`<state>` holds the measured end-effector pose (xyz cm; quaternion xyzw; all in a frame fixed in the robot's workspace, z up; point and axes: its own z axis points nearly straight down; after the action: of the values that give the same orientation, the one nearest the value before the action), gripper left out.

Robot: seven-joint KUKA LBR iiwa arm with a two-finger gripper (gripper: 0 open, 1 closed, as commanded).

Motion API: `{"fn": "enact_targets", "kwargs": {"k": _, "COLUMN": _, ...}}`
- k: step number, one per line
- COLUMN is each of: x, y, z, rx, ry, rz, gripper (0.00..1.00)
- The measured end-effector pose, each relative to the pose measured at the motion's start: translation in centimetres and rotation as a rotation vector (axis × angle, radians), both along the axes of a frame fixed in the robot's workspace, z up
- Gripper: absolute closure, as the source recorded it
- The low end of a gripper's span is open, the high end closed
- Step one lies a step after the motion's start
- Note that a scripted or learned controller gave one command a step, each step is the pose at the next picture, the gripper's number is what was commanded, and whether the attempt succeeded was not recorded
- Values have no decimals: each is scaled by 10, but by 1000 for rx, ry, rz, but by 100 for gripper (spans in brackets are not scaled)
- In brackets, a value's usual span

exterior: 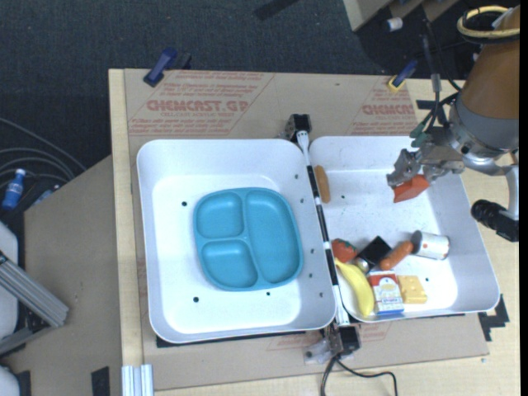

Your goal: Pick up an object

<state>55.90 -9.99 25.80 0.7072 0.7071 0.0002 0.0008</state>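
My gripper (410, 177) hangs over the back part of the right bin (462, 221), reaching in from the right. An orange-red object (412, 190) sits between its fingers, sticking out below them, and the gripper is shut on it. Whether the object is touching the bin floor I cannot tell. Along the right bin's front lie a banana (356, 285), an orange carrot-like piece (342, 250), a black block (376, 248), a reddish sausage (396, 256), a white cylinder (433, 245), a red-and-blue box (387, 296) and a yellow block (413, 289).
A brown stick-shaped item (322, 183) lies against the right bin's left wall. The left bin (165, 180) holds a blue divided plate (247, 238). Cables and the grey arm with its orange band (495, 81) crowd the right bin's far right corner.
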Motion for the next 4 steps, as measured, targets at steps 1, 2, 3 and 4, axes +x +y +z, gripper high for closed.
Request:
{"fn": "enact_targets", "kwargs": {"k": 1, "x": -79, "y": 29, "z": -1, "rx": 2, "ry": 4, "rz": 0, "gripper": 100}}
{"fn": "enact_targets", "kwargs": {"k": 2, "x": -50, "y": -4, "z": 1, "rx": 0, "ry": 0, "rz": 0, "gripper": 100}}
{"fn": "enact_targets", "kwargs": {"k": 3, "x": -80, "y": 10, "z": -29, "rx": 2, "ry": 4, "rz": 0, "gripper": 100}}
{"fn": "enact_targets", "kwargs": {"k": 4, "x": 13, "y": 34, "z": -17, "rx": 1, "ry": 1, "rz": 1, "gripper": 100}}
